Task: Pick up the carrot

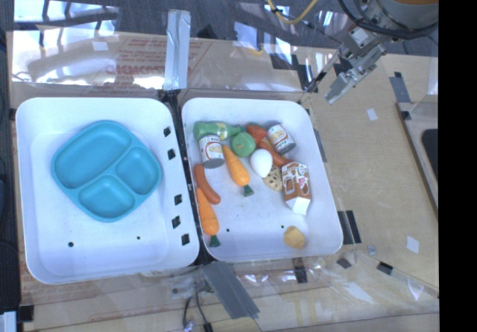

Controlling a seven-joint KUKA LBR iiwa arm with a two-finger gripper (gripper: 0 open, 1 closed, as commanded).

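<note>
Two orange carrots with green tips lie in the right bin [320, 207]. One carrot [235, 166] lies in the middle, between a tin and a white egg. The other carrot [206, 214] rests along the bin's left wall, just below a red sausage [206, 183]. My gripper [320, 98] hangs above the bench past the bin's top right corner, well away from both carrots. It is open, with nothing between its fingers.
The right bin also holds a green pepper [212, 130], a lime [242, 144], two tins [281, 138], an egg [261, 163], a cookie [273, 179], a carton [296, 183] and a small potato [295, 236]. A blue divided plate [106, 169] lies in the left bin [37, 248].
</note>
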